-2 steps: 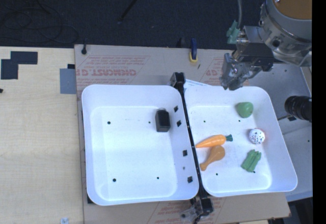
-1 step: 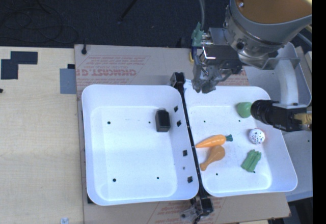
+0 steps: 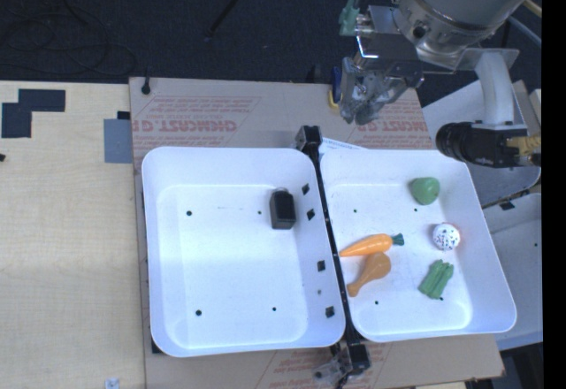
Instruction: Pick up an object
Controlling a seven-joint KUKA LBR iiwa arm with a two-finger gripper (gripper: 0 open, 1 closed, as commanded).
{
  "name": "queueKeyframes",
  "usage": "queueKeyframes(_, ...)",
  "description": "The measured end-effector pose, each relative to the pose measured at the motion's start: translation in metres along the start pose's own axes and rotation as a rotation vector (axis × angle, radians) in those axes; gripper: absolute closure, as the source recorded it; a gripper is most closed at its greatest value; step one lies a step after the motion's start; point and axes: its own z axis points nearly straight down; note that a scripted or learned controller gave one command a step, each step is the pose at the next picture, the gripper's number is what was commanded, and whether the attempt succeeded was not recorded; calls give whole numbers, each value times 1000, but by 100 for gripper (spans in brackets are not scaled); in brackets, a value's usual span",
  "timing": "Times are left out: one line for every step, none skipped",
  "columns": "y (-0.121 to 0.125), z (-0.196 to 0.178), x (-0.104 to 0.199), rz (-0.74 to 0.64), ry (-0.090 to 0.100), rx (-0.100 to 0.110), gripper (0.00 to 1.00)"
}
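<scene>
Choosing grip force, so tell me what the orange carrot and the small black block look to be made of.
Orange carrot with green top: probably moulded plastic toy, smooth, uniform colour, slight sheen. Small black block: matte, boxy, possibly rubber or plastic; too dark to tell.

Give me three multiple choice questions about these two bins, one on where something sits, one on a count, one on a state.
1. Where is the black block?
A. left bin
B. right bin
C. on the cardboard

2. How many things lie in the right bin?
A. three
B. five
C. seven

3. Where is the pincer?
A. pressed on the toy carrot
B. up above the bins' far edge
C. inside the left bin

Answers: 1 A, it sits near the left bin's divider side. 2 B: toy carrot, drumstick, green lump, spotted ball, green ridged piece. 3 B, it hangs over the cardboard.
</scene>
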Motion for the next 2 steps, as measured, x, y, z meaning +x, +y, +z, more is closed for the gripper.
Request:
queueKeyframes(-30,-1,39,-6,1,3,100)
queueKeyframes(-54,171,55,-3,-6,19,100)
